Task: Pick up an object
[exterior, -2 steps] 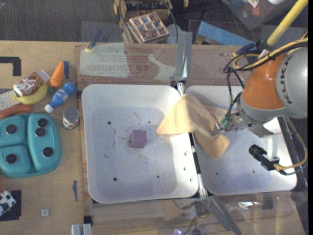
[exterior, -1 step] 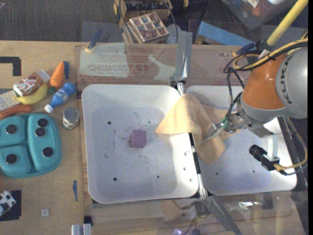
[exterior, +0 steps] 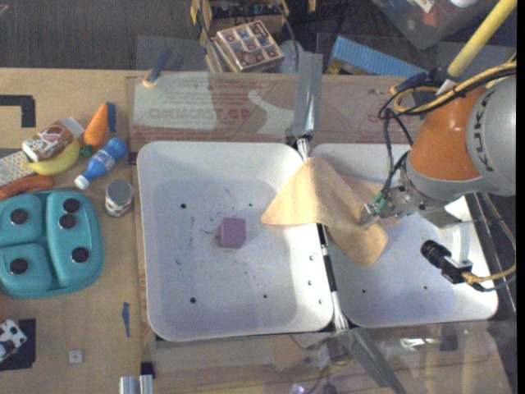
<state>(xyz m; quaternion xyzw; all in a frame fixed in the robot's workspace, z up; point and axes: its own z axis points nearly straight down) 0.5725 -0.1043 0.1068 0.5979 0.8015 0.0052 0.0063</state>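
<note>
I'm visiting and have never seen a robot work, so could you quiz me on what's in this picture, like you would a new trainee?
1. True or false: the tan cloth lies across the divider between the two bins.
2. What lies in the left bin? A) a purple block B) a banana C) a bottle
3. Fill in: the gripper is over the ____ bin.

Key: 1 true; 2 A, the purple block; 3 right, meaning the right bin.

arm (exterior: 484, 150): grey rounded shell, dark lettering
band (exterior: 443, 142): orange, bulbous, above the jaws
cables (exterior: 410, 97): yellow and black loops
gripper (exterior: 379, 210): small, metallic grey
</note>
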